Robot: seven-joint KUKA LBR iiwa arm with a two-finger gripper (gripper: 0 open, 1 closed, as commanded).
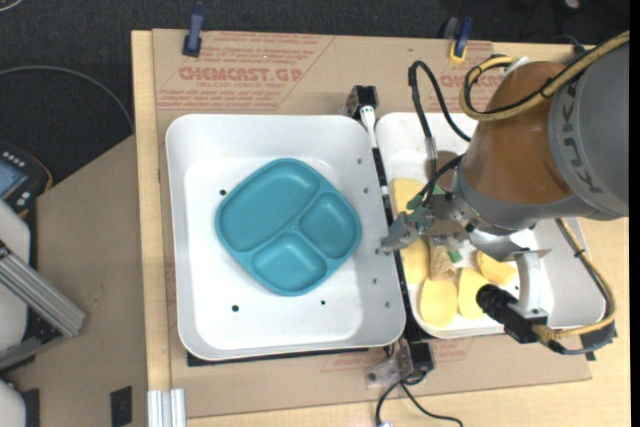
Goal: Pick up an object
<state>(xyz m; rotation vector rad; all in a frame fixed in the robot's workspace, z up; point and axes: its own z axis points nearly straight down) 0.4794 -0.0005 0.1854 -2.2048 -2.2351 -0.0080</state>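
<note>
Arm (540, 145) is over the right bin (400, 130) on my feed, its grey and orange body covering most of that bin from above. I've got the gripper (425, 220) low near the bin's left wall, close to the divide between the two bins, down among the yellow objects (440, 295). I can't tell from this angle whether it is gripping anything or what state it is in; the wrist and cabling blur that spot. Several pale yellow pieces lie along the right bin's left side, running towards its near edge, one (405, 195) just beside the gripper. Over in the left bin (200, 315) a teal divided plate (288, 226) sits flat near the centre, turned at an angle, well apart from the gripper. Both bins rest on the brown table (250, 65), with blue clamps (193, 30) at its far edge.
</note>
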